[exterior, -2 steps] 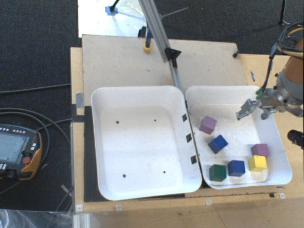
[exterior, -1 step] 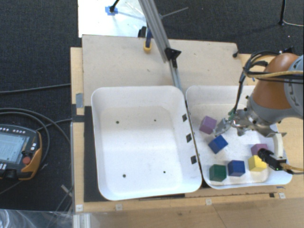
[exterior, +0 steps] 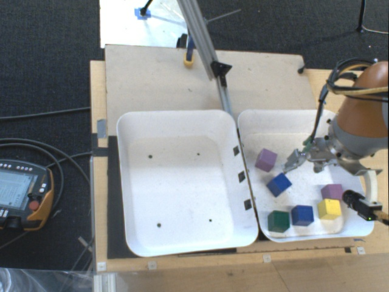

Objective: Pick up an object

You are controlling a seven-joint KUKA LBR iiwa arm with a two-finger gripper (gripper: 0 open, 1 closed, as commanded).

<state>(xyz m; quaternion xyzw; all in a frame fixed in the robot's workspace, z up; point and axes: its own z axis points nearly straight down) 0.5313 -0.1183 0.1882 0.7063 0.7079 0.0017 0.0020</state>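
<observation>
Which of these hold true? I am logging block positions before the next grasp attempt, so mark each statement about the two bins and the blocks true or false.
1. All the small cubes lie in the right white bin. True.
2. The two-finger gripper is above the left white bin. False: it is over the right bin, between the light purple cube and the tilted blue cube.
3. The dark green cube sits beside the second blue cube. True.
4. The yellow cube lies by the bin's far wall. False: it is near the front edge, next to another purple cube.
</observation>
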